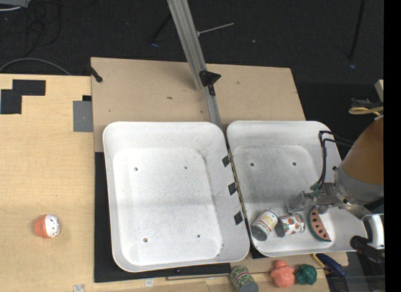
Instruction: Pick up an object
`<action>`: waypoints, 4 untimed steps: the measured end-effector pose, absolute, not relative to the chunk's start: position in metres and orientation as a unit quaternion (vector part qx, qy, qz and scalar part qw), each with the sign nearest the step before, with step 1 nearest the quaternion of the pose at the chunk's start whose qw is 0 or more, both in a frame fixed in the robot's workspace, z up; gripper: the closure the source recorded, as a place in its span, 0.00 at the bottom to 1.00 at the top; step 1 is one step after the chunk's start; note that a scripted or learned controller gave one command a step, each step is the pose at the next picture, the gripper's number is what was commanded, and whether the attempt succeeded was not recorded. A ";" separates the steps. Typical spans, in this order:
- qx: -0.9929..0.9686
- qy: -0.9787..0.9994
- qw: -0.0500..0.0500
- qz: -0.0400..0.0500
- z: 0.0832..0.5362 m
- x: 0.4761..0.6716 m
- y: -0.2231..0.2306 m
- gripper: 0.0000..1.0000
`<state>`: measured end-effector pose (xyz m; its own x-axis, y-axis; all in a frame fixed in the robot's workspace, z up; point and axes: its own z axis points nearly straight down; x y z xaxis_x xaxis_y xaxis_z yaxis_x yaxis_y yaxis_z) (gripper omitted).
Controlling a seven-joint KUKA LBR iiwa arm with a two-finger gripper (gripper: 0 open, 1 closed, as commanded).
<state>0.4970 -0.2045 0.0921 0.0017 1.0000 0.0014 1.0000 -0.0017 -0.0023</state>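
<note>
A small round orange-and-white toy [47, 226] lies alone on the pale wooden desk [37, 159], near its left edge. The left white plastic bin [119, 140] sits beside the right white plastic bin [276, 137]. In the right bin's front corner lie 3 things in a row: a small yellow-labelled tin can [265, 224] on its side, a red-and-white printed can [292, 224] just beside it, and a toy watermelon slice [319, 227]. The pincer [307, 200] hangs just above the 2 cans; whether it is released or clenched cannot be told. The grey arm [363, 172] enters from the right. On the desk's front edge rest a green can [241, 278], a pink toy [282, 273] and a green toy [306, 274].
</note>
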 end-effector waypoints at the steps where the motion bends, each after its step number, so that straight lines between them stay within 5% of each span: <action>1: -0.709 -0.705 0.002 0.000 0.102 0.496 -0.205 1.00; 3: -0.707 -0.707 -0.001 -0.001 0.204 0.502 -0.202 1.00; 4: -0.705 -0.709 0.001 0.000 0.212 0.526 -0.149 1.00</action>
<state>0.5264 -0.1489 0.2120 -0.0050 1.0000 0.0008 1.0000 0.0050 -0.0012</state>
